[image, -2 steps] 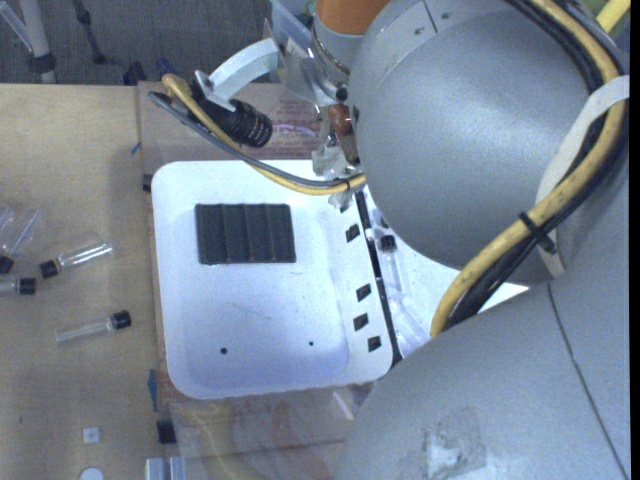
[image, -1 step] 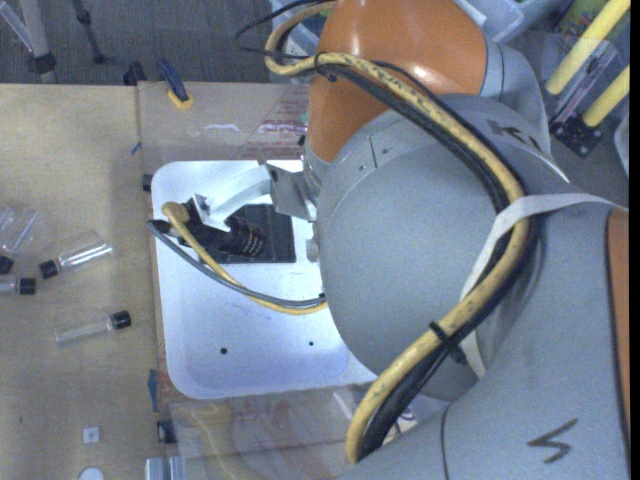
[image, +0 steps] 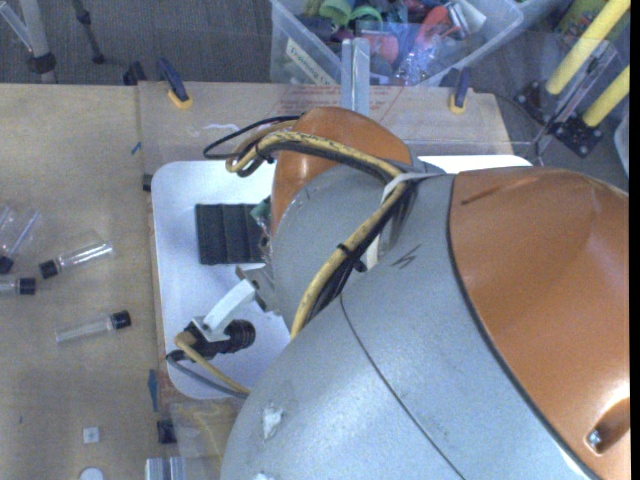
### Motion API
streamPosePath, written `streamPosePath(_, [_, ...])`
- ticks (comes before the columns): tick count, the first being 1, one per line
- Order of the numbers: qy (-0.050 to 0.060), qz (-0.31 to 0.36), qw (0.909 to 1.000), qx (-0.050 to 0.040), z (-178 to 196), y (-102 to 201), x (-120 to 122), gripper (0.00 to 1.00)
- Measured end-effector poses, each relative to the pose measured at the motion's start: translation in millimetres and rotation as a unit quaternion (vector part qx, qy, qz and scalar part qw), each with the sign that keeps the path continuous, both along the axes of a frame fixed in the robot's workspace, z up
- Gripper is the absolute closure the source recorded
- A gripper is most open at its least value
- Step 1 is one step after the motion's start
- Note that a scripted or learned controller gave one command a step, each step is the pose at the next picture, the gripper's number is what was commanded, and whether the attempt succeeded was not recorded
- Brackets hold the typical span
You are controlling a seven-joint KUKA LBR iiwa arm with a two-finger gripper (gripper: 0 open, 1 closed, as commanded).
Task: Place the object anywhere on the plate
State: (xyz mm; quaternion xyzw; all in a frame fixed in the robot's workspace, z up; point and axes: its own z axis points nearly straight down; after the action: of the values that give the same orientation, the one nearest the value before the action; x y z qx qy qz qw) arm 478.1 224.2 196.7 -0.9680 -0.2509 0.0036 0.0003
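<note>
The grey and orange arm [image: 450,318] reaches in from the right and covers most of the table [image: 70,168]. Its wrist hangs low over the white bin [image: 175,198] that stands toward the table's left side. The claw [image: 257,268] is mostly hidden under the wrist, so I cannot tell how far open it is or whether it has hold of anything. A black block [image: 225,233] with ribbed faces lies flat in the bin's far half, near the bin's left edge and just beside the claw. Small clear vials [image: 78,258] with black caps lie scattered by the table's left edge. A clear tub [image: 395,18] of coloured bits stands beyond the far edge.
</note>
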Motion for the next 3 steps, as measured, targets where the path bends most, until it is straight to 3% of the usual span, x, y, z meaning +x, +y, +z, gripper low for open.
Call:
streamPosePath(1, [0.0, -0.115, 0.9934, -0.0004, -103, 0, 0, 1.0])
streamPosePath(2, [-0.006, -0.153, 0.9882, 0.002, -109, 1, 52, 1.0])
streamPosePath(3, [-0.004, -0.111, 0.9938, -0.0002, -81, 0, 93, 1.0])
